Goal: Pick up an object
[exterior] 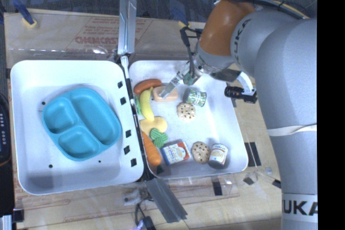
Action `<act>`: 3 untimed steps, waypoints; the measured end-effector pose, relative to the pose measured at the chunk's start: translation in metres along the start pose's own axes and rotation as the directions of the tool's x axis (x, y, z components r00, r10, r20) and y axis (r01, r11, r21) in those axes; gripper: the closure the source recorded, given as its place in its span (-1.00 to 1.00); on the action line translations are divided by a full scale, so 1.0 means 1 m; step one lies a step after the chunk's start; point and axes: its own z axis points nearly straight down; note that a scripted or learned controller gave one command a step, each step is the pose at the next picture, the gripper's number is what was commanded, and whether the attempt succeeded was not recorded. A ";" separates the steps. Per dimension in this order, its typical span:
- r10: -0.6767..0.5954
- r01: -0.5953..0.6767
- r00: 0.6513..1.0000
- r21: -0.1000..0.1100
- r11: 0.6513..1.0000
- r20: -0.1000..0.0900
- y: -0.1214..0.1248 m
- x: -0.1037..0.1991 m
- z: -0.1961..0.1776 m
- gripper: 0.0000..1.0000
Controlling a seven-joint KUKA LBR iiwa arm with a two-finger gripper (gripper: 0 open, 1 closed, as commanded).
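My gripper (176,83) reaches down into the upper part of the right bin (232,116), its tip just above a pale peach block (165,95). Whether it touches the block is unclear. Left of the tip lie a brown sausage (146,85) and a yellow banana (145,104). A green can (197,97) and a round cookie (186,111) sit just below and to the right of the gripper.
Lower in the right bin lie a yellow piece (153,125), a green ridged item (159,138), a carrot (152,152), a blue packet (175,152), a second cookie (200,151) and a small can (218,154). The left bin (32,169) holds a blue divided tray (81,122).
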 end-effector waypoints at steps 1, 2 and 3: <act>0.342 -0.342 0.940 0.012 0.940 -0.010 0.008 0.019 -0.008 -1.00; 0.342 -0.342 0.940 0.012 0.940 -0.010 0.008 0.019 -0.008 -1.00; 0.240 -0.240 0.971 -0.006 0.971 -0.002 -0.006 -0.012 -0.001 -1.00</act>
